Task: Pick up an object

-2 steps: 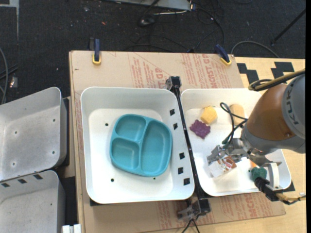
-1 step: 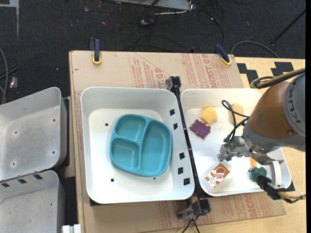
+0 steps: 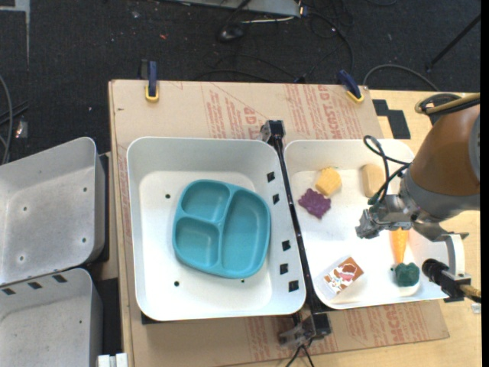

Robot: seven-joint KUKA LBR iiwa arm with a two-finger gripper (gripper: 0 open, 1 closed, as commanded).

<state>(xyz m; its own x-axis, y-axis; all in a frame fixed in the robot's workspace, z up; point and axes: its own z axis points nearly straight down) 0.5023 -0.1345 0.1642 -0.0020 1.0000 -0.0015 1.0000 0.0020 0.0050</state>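
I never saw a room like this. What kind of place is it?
Probably a robot lab. A robot arm reaches over two white bins clamped to a cardboard-covered bench, with toy food like a carrot and cables on the floor.

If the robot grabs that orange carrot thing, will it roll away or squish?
The carrot looks like a toy, tapered and rounded, so it could roll or swivel if nudged. Its smooth, cone-like shape might slip out of a pinch. It's small, so probably light. It lies close to the end effector and the green piece, which may get bumped.

Tool [image 3: 372,225] low, wrist bent leftward
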